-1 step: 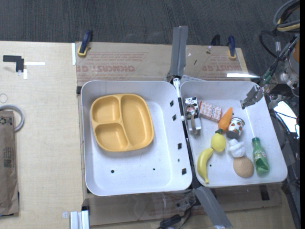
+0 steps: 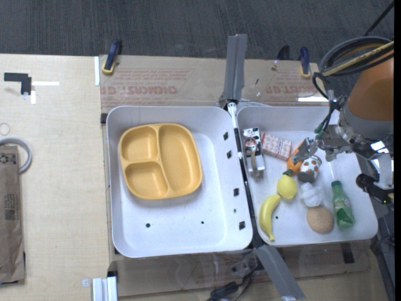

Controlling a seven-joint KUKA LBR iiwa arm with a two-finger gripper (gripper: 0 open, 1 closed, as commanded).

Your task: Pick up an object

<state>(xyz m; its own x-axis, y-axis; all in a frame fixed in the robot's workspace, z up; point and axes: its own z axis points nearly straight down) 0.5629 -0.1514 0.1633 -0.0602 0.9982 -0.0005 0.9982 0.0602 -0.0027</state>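
The grey arm's two-finger gripper point(image 2: 308, 152) is hanging low over the upper middle of the right-hand shallow white bin point(image 2: 369, 229), reaching in from the right under the orange-banded wrist. Whether anything is sitting in its grip cannot be told from this slant. Its dark tip is hovering right above a small cluster: an orange, rounded piece point(image 2: 294, 164) is lying just to the left of the tip, and a small white-and-orange round toy with dark spots point(image 2: 309, 166) is sitting directly beneath it, apparently touching or nearly touching the tool.

Just below that toy, a crumpled white soft object point(image 2: 311, 195) is resting on the bin floor. To its left, a yellow lemon point(image 2: 286, 187) is sitting near the stem end of a yellow banana point(image 2: 269, 214), which is curving down toward the bin's lower left corner. To the right of the white object, a small green plastic bottle point(image 2: 342, 203) is lying roughly lengthwise, and a tan round ball point(image 2: 320, 220) is resting between the bottle and the banana, near the bin's lower edge.

Farther left, a pink-and-white patterned flat packet point(image 2: 276, 145) is lying near the top of the bin, and beside it a shiny metal clip-like item with a dark top point(image 2: 253, 152) is lying close to the bin's left wall.

In the left-hand white bin point(image 2: 125, 231), a yellow-orange plastic plate with three compartments point(image 2: 161, 160) is sitting in the upper left part.
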